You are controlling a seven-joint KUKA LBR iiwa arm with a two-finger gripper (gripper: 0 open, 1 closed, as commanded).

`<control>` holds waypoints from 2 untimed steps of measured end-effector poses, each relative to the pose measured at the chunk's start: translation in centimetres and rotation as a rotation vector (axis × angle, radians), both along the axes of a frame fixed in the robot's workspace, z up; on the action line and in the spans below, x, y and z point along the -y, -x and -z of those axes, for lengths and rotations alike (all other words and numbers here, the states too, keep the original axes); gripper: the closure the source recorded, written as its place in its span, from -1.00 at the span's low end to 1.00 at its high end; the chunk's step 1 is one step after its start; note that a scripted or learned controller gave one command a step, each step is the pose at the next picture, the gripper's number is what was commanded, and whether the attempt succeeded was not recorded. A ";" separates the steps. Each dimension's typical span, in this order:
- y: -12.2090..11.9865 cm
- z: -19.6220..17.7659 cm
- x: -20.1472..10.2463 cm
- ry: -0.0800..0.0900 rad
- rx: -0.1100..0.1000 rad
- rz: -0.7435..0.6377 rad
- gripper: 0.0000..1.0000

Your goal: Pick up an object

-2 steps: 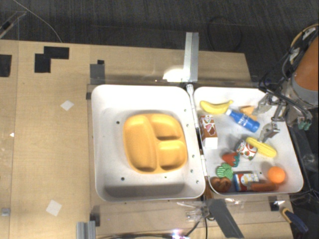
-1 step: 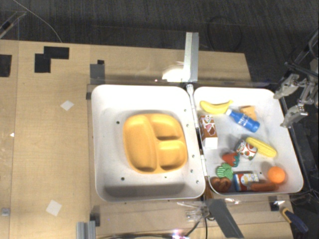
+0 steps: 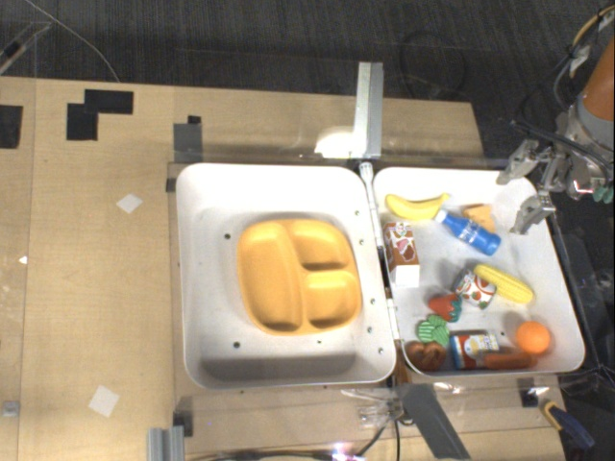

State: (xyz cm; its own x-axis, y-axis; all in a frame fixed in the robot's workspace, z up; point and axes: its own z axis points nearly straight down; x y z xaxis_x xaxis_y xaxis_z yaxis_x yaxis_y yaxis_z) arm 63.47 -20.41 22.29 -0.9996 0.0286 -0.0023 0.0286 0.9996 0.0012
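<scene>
My gripper hangs over the far right corner of the right bin, open, with nothing between its fingers. The bin holds several small items. A yellow banana lies at the far left, and a blue bottle lies just left of the gripper. A brown carton stands by the left wall. Nearer the front are a second yellow piece, an orange, a red bottle, a red strawberry and a green toy.
The left bin holds a yellow divided tray. A metal post stands behind the gap between the bins. Wooden bench top stretches to the left.
</scene>
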 end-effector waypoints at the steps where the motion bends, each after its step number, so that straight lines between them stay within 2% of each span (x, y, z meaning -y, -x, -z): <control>1: 0.2 12.0 0.2 0.004 0.017 0.190 -1.00; 2: -0.4 10.3 0.1 0.007 0.037 0.183 1.00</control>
